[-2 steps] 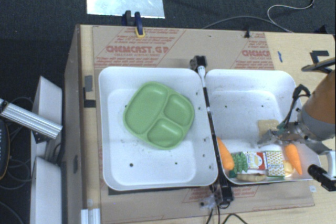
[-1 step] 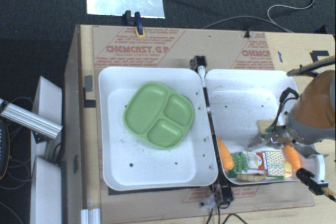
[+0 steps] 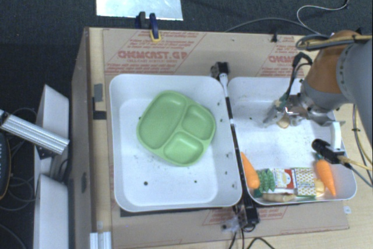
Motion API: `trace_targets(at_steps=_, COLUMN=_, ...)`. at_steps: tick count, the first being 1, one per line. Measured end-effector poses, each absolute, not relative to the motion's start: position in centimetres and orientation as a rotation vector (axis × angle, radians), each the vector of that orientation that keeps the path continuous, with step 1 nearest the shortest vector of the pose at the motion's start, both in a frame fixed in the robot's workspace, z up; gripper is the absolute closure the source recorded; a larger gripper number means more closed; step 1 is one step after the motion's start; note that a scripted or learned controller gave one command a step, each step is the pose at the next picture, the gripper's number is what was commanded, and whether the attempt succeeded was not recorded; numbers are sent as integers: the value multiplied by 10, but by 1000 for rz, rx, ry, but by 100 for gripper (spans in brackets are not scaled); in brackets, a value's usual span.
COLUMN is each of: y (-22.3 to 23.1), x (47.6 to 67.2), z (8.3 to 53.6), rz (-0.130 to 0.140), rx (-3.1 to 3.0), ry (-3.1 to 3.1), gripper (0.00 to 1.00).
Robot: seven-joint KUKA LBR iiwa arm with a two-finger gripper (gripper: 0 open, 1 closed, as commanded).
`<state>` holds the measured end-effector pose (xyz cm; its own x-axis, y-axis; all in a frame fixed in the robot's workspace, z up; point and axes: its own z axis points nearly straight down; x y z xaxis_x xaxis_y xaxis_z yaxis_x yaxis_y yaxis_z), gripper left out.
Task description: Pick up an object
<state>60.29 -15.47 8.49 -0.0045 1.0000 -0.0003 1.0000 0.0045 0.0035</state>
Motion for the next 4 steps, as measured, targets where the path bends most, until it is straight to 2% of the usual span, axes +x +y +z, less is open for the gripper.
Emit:
trace_targets(at_steps=1, y=-184, x=659, z=85, rz=2, rx=2214, ry=2225, gripper=0)
trace_targets(at_steps=2, y=-207, x=620, z=85, rz=0, rx=2217, ry=2223, gripper=0)
trace_targets(at_steps=3, y=-206, x=669, z=85, rz=0, rx=2219, ry=2227, gripper=0)
trace_targets(at_steps=4, y=-207, x=598, z=85, rz=0, rx=2218, ry=2223, gripper=0)
